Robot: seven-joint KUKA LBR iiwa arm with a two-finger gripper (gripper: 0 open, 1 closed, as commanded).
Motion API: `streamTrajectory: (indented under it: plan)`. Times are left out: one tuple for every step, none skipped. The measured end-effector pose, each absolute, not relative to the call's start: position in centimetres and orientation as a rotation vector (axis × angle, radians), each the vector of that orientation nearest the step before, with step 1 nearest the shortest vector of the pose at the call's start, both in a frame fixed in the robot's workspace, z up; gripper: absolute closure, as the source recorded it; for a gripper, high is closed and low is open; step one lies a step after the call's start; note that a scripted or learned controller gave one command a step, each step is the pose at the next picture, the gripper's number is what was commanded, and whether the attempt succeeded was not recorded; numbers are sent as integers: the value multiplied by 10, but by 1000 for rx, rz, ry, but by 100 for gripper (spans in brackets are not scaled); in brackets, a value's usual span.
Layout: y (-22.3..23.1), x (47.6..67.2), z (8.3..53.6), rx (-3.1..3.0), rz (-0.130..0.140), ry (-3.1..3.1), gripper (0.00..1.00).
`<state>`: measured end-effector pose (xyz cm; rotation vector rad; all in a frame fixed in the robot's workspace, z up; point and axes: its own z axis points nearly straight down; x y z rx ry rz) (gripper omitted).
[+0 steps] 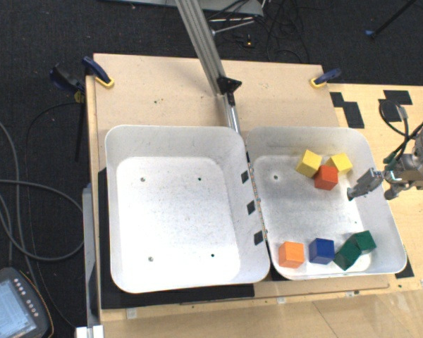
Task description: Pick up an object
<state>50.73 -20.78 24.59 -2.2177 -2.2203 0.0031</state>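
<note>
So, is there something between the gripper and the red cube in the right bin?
Nothing visible stands in the way. The gripper is at the right bin's right side, and bare white floor lies between it and the red cube. Two yellow cubes touch the red one on its far side, not on the gripper's side.

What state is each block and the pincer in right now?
Yellow blocks: resting in right bin.
Red block: between them, touching.
Orange block: by near wall.
Blue block: beside orange.
Green blocks: in near corner.
Pincer: above right bin, holding nothing.
</note>
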Motion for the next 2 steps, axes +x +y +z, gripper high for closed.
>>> streamTrajectory:
  plan:
    - [-208, 508, 248, -2221, 0, -2223, 0]
    - [-202, 502, 201, -2220, 3, -2219, 0]
